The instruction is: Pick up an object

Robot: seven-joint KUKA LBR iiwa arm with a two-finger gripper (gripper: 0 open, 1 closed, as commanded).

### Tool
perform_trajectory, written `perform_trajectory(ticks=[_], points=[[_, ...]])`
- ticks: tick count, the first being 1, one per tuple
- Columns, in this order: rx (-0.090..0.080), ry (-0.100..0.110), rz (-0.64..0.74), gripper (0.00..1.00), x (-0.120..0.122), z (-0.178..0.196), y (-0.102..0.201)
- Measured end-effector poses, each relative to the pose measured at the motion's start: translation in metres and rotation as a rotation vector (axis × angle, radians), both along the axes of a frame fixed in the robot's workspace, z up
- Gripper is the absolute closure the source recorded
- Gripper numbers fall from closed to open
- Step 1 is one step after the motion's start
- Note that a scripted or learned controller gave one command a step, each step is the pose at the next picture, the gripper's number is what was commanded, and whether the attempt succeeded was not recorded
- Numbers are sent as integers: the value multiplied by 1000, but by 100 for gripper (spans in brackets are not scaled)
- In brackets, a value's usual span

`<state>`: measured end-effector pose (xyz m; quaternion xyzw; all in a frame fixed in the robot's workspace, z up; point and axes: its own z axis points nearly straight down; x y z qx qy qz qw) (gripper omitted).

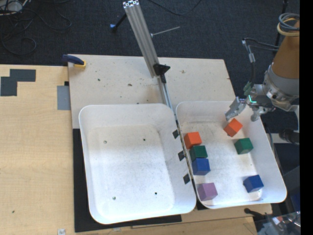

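Note:
My gripper [243, 115] hangs over the far right part of the right bin [274, 177], fingers spread open with nothing between them. An orange cube [233, 127] lies on the bin floor just below and in front of the left finger [234, 110]. A green cube [243, 146] sits a little nearer, and a blue cube [253, 183] is by the bin's near right corner. Along the bin's left wall stand another orange cube [192, 139], a dark green cube [198, 152], a second blue cube [201, 166] and a purple cube [207, 191].
The left bin [98, 131] adjoins the right one, with black clips [180, 154] along the shared wall. A slanted aluminium post [145, 38] rises behind the bins. A blue and yellow clamp [74, 60] lies at the board's far left corner.

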<state>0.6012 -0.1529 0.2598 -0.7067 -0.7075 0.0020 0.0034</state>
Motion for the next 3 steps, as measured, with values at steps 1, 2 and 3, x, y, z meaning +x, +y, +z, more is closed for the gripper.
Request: perform_trajectory(ticks=[1, 2, 3], points=[[-1, -5, 0, 0, 1, 3, 0], [0, 2, -2, 0, 5, -60, -4], [0, 2, -2, 0, -2, -119, -12]])
